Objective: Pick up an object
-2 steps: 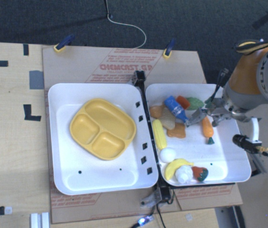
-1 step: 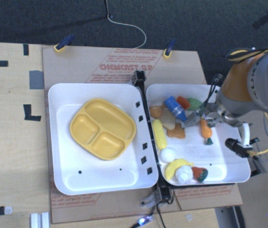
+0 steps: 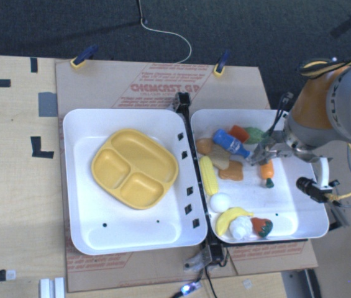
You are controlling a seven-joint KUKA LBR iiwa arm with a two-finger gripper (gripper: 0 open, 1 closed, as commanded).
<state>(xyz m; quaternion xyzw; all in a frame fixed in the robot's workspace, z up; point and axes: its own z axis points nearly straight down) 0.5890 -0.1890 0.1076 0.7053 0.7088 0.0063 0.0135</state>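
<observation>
Small orange carrot (image 3: 267,172) lying in right bin (image 3: 305,228)

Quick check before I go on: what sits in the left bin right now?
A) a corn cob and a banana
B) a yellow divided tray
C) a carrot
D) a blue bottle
B: the yellow tray, with three compartments, lies alone in the left bin, while the corn, banana, blue bottle and carrot all lie in the right bin.
</observation>
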